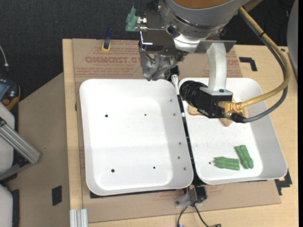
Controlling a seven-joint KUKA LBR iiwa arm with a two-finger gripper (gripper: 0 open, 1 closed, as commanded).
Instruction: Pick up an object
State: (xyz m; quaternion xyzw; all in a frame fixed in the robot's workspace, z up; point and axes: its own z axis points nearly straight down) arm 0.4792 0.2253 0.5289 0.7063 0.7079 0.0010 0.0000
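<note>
Green objects, two small ridged pieces, are the plainest things to pick up, and they lie in the right bin, so this account reaches them last as it runs from left to right. At the far left, off the bench, sits a slanted metal rail [19, 143]. Next comes the cardboard sheet [120, 53] under both bins, with a small blue and yellow clip [107, 40] near its back edge. The left bin [92, 126], white and shallow, shows a bare floor with a few small dark holes. Above its back right corner hangs the gripper [158, 70], a grey metal cluster under the arm's big orange band; whether its claw is apart or together I cannot tell, and nothing is visible between its tips. Just right of it, a black camera unit [201, 100] on a white bracket overhangs the back of the right bin [270, 126], partly covering a tan object [194, 110] beneath it. A tan hose [270, 91] loops off to the right. At the front of that bin lie one green piece [227, 163] and another green piece [245, 156] (just beside each other, possibly touching). The risks, as I judge them: the gripper stands well apart from the green pieces and over the wall between bins, so a straight descent could strike the rim or close on nothing; the paired pieces could be nudged apart.
</note>
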